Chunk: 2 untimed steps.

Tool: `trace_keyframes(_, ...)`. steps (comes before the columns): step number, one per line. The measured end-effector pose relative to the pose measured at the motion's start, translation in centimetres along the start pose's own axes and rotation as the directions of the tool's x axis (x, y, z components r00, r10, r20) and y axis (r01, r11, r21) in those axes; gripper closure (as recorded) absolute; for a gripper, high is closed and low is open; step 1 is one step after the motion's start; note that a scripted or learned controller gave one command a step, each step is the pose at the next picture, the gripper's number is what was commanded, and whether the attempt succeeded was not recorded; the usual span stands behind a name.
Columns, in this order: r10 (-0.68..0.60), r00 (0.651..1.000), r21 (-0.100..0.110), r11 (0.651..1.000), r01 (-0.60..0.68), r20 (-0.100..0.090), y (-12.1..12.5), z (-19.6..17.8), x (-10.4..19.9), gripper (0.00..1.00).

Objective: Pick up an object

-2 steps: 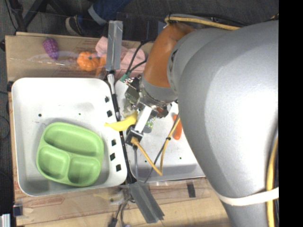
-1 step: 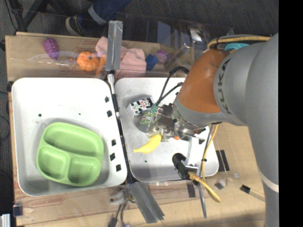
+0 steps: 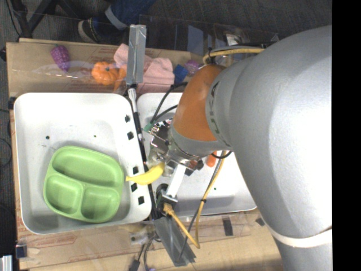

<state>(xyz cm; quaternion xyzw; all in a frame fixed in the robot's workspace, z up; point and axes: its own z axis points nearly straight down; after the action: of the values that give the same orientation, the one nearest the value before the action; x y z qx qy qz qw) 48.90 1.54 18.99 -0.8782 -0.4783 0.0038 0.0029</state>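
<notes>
We see even, fairly bright overhead light across the bench. The left white bin [image 3: 34,117] glares toward ten o'clock, its floor almost washed out. The green plate [image 3: 84,183] throws a soft shadow toward five o'clock. The grey arm [image 3: 282,134], close to the lens at three o'clock, looks smooth and slightly soft. The floor at twelve o'clock falls dim and grainy.

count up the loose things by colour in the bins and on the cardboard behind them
Green: 1, divided plate
Yellow: 1, banana
Orange: 2, pumpkin-like toy, small piece
Purple: 2, toy, piece
Pink: 1, cloth
Blue: 1, piece
Total: 8
</notes>
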Motion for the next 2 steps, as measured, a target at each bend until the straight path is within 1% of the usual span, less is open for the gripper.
trace_keyframes(1, -0.061, 0.998, -0.006, 0.998, 0.061, -0.003, 7.9, -8.6, -2.0, 1.0)
trace_keyframes(2, -0.357, 0.934, -0.012, 0.934, 0.357, -0.001, 10.4, -25.4, -10.5, 1.0)
